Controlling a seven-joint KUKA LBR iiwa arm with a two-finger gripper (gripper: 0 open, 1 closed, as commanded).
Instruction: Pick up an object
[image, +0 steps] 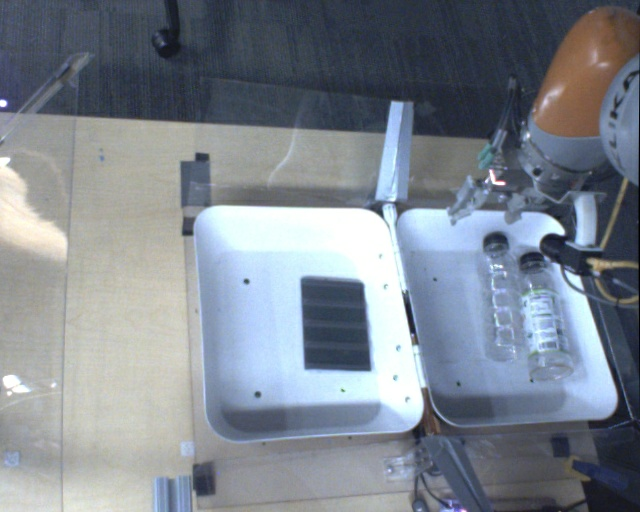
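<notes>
We log two clear bottles in the right bin (440, 385), lying side by side with their black caps toward the far wall. The left bottle (500, 305) shows no label; the right bottle (545, 320) carries a white and green label and touches its neighbour or lies just beside it, we cannot tell which. The gripper (492, 197) hangs over the bin's far rim, just beyond the caps, apart from both bottles. We see its fingers spread apart, with nothing between them. Above it we note the grey arm (590, 80) with its orange band, entering from the right. In the left bin (225, 300) we record a dark ribbed block (336, 323) lying flat near the middle. Both bins rest on the bench (110, 330).
</notes>
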